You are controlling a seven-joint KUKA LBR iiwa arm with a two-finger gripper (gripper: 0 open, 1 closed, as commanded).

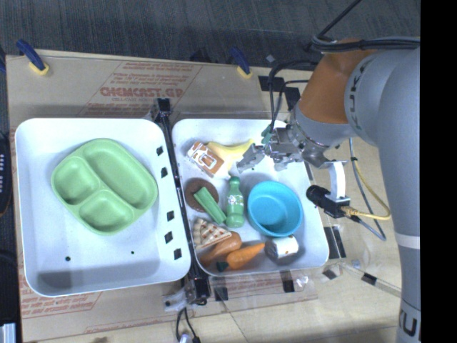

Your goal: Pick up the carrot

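Observation:
The carrot (243,256) is orange with a dark green stub end and lies along the front wall of the right bin (314,243), just in front of a hot dog bun. My gripper (258,156) hangs over the back of the same bin, near the banana, well behind the carrot. Its fingers (248,160) stand apart with nothing between them.
The right bin also holds a banana (232,149), a small orange carton (203,158), a green bottle (235,201), a blue bowl (273,207), a waffle (207,231), a hot dog (220,245) and a white cup (284,247). The left bin holds a green divided plate (104,184).

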